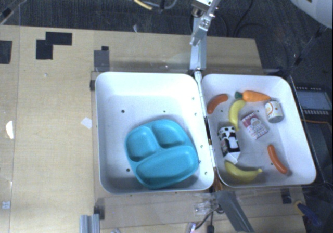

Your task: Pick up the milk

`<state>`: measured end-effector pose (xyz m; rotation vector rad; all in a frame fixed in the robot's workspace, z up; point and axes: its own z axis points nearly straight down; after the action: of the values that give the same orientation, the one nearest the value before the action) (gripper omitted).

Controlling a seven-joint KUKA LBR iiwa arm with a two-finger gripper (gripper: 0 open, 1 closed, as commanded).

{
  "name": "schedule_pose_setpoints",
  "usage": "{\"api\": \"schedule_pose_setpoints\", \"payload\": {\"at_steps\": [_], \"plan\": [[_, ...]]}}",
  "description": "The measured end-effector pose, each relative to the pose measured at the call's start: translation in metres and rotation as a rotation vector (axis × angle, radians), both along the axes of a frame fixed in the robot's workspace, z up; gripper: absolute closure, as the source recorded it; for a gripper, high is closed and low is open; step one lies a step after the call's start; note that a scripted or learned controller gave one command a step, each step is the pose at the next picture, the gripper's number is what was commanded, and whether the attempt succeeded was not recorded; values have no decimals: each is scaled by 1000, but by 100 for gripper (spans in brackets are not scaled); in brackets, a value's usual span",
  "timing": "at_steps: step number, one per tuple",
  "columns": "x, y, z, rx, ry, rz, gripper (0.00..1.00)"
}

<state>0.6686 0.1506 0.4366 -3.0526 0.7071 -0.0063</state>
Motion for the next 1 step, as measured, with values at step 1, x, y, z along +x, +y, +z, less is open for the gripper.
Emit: {"api": "schedule_pose_setpoints", "payload": {"at_steps": [1], "plan": [[0,0,0,2,5,-632,100]]}}
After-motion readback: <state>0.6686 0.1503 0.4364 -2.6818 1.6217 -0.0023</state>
